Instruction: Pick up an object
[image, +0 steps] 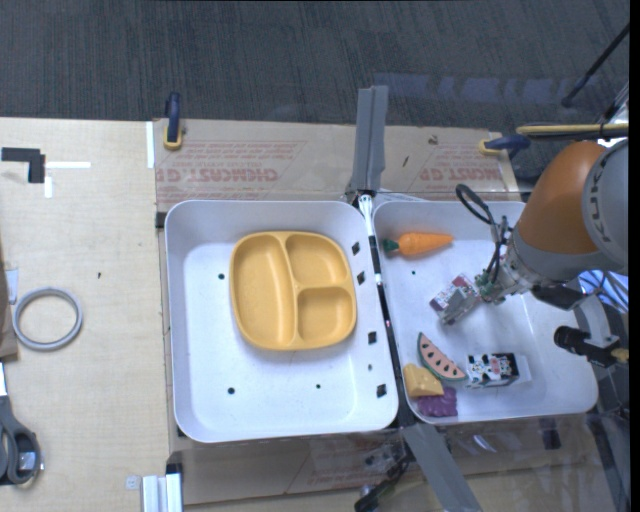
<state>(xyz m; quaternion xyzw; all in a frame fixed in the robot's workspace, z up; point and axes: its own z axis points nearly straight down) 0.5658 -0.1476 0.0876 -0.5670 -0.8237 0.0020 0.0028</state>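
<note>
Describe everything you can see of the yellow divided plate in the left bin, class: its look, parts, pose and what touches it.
The yellow divided plate is a rounded-square dish of what looks like matte plastic, mustard yellow. Raised ridges split it into three compartments: one long one on its left, two smaller ones on its right. Nothing lies in any of them. It lies flat, right way up, roughly in the middle of the left bin, touching only the bin's white floor. The gripper is apart from it, over the right bin.

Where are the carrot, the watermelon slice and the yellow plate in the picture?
carrot (422, 243): camera view, middle of its orange body.
watermelon slice (440, 359): camera view, on its red flesh.
yellow plate (262, 290): camera view, floor of its large compartment.
</note>
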